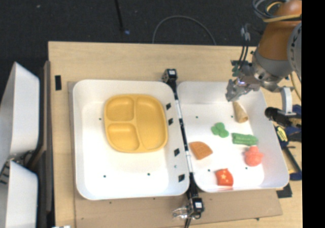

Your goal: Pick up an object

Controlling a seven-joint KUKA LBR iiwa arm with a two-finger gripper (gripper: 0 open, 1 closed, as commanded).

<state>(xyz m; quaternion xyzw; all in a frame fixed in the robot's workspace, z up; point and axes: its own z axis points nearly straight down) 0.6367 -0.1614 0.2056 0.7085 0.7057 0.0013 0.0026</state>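
- Tan piece (240,112): lies in the right bin (203,95), near its far right corner, slightly tilted, upper end directly under the gripper (235,93).
- Gripper: sits over the right bin's far edge, just above the tan piece. Finger spread cannot be told; contact with the piece cannot be told.
- Other right-bin items: green blob (220,130), green bar (244,139), pink lump (253,156), orange wedge (200,150), red block (224,176).
- Left bin (86,171): holds a yellow divided plate (135,122).
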